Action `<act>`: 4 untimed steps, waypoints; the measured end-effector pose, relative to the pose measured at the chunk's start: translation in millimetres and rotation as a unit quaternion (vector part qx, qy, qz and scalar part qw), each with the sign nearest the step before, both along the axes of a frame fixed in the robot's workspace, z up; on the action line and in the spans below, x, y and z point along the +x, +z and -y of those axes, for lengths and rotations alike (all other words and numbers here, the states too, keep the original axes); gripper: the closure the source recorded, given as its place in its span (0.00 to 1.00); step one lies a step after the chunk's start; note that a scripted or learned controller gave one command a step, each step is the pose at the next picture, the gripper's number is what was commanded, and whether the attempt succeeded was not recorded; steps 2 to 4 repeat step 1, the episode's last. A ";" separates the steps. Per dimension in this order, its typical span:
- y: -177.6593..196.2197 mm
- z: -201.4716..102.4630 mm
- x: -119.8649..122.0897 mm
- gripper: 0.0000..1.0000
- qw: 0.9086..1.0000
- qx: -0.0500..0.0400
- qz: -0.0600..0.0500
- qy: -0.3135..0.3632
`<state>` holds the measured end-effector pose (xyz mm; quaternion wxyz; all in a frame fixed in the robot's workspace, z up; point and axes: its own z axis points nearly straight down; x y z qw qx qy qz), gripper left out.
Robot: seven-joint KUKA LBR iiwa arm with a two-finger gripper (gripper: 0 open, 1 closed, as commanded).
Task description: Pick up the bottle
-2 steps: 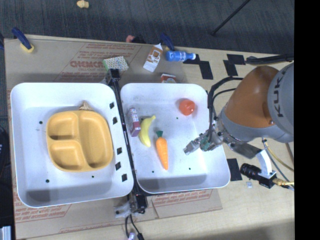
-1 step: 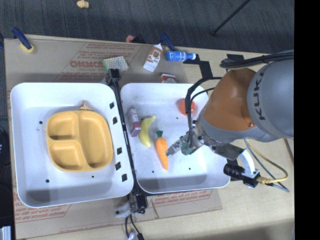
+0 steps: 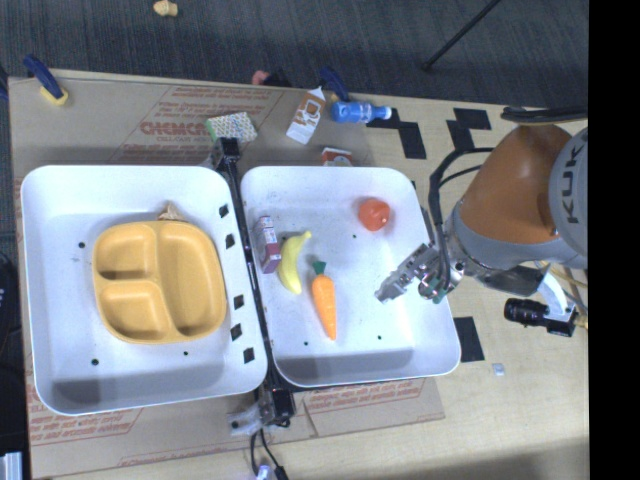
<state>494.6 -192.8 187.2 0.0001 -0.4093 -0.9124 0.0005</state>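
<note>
A small blue bottle [image 3: 352, 112] lies on its side on the bench behind the right bin [image 3: 425, 353], outside both bins. My gripper [image 3: 402, 280] hangs low over the right side of the right bin, pointing left. It is open with nothing between its fingers. It is well in front of the bottle, below a red tomato [image 3: 374, 213] and right of an orange carrot [image 3: 324, 303].
The right bin also holds a yellow banana [image 3: 290, 260] and a small maroon box [image 3: 266, 244] by its left wall. A yellow divided plate [image 3: 158, 280] sits in the left bin. Cards and small packets [image 3: 306, 116] lie on the bench near the bottle.
</note>
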 end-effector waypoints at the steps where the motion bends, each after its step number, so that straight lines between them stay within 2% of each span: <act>1: 16.4 18.7 -17.8 1.00 0.997 0.000 0.000 0.071; 4: 16.4 18.7 -17.8 1.00 0.997 0.000 0.000 0.071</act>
